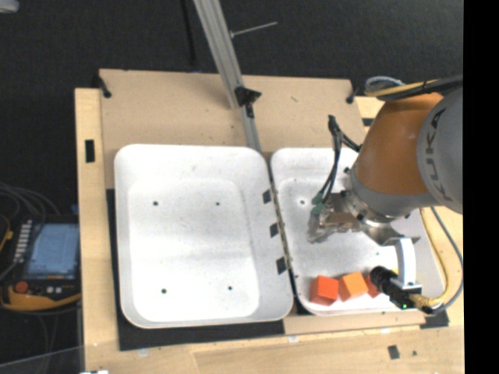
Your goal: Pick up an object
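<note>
Two shallow white bins sit side by side on a pale wooden bench [187, 107]. Both look like smooth moulded plastic with rounded corners and a raised rim. The left bin [195, 232] has a matte, faintly speckled floor marked by four small dark dots. The right bin [300, 178] touches it along a seam set with small dark clips.

Near the front edge of the right bin lie two small blocks, just beside each other and perhaps touching. The red-orange block [325, 289] is boxy with crisp edges. The lighter orange block [355, 284] to its right is much the same shape. Both have flat, dull faces. A black fitting [387, 280] on the arm's cabling sits just right of the lighter one.

The arm [405, 158] reaches in from the right, its broad orange band and grey shell bulking over the right bin's far side. The wrist bends downward and toward the seam, with dark cables running along it. The gripper [326, 223] is a metallic grey cluster hanging over the middle of the right bin, behind the blocks and apart from them. It is blurred and seen from above, so I cannot tell how it is set, and nothing is visibly caught in it.
</note>
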Available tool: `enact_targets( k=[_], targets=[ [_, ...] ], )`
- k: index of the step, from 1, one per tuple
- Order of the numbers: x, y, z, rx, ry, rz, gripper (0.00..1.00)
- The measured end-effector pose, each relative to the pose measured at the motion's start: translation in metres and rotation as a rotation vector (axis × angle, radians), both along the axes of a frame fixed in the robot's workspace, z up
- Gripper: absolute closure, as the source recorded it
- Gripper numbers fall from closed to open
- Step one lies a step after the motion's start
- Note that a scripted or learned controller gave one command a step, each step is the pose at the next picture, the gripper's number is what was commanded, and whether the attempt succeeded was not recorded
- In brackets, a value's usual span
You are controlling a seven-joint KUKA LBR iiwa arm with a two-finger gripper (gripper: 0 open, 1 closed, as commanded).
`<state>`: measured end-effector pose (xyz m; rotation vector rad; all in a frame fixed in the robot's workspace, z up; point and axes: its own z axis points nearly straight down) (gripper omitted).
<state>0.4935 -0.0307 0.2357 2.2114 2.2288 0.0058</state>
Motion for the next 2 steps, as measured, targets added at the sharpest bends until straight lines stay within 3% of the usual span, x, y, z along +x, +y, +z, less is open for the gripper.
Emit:
enact_targets(
  k=[1,2],
  targets=[
    [0.000,0.053,0.011,0.001,0.001,0.001,1.00],
    [0.003,0.104,-0.002,0.000,0.006,-0.001,1.00]
  ],
)
